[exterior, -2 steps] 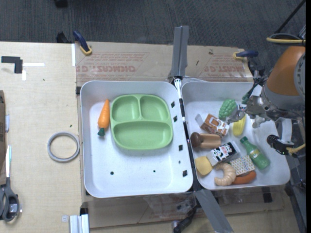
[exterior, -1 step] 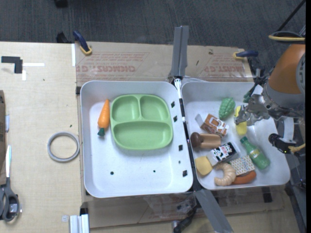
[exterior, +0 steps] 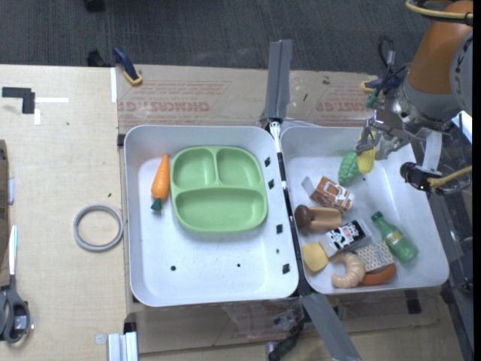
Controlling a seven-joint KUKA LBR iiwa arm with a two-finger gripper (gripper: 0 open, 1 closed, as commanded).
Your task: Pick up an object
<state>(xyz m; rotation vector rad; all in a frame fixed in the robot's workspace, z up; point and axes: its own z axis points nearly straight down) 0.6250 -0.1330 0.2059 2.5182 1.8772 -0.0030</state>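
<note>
My gripper [exterior: 377,143] hangs over the far part of the right bin [exterior: 421,201], below the orange wrist band. Directly under it lies a bumpy green toy with a yellow end [exterior: 352,167], touching or nearly touching the gripper. Nearer the front of that bin lie an orange-brown carton [exterior: 332,194], a brown mushroom-like toy [exterior: 316,216], a black-and-white carton [exterior: 346,235], a green bottle [exterior: 394,239], a yellow wedge [exterior: 314,256], a croissant [exterior: 347,271] and a red sausage [exterior: 380,274].
The left bin [exterior: 210,277] holds a green divided plate [exterior: 219,188] and a toy carrot [exterior: 160,177]. On the bench to the left lie a grey ring [exterior: 98,226] and scissors [exterior: 13,310]. A blue clamp [exterior: 128,66] sits at the back.
</note>
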